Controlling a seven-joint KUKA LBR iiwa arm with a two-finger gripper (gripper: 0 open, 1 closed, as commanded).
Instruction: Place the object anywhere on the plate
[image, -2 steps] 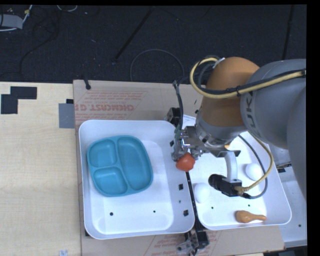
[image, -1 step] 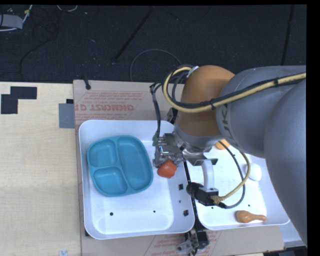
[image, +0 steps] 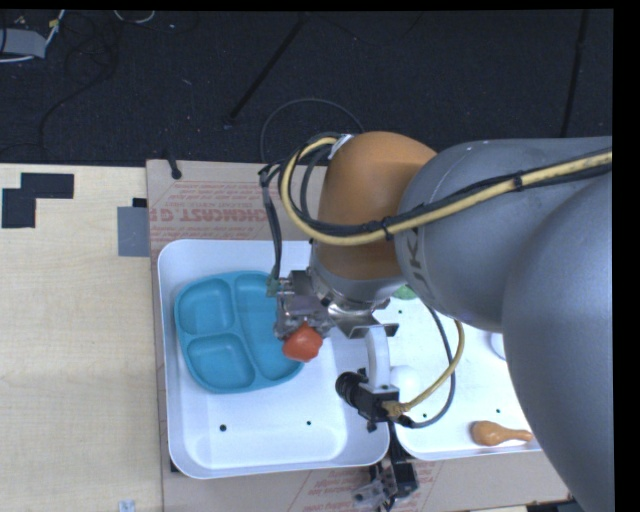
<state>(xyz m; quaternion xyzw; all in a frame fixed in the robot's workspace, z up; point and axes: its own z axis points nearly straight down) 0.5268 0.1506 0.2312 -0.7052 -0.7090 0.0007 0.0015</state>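
- A sheet of brown cardboard (image: 215, 205) is lying under the two white bins, and red printed lettering is running along its far strip, just beyond the left bin (image: 190, 262).
- That lettering is showing upside down and mirrored from this camera; it is appearing to read something like "HOMECREST", but the letters are too blurred to be sure.
- More red lettering is peeking out on the cardboard's near edge (image: 335, 488), below the left bin; it is too small and cut off to read.
- No other text, number or brand is reading clearly anywhere.
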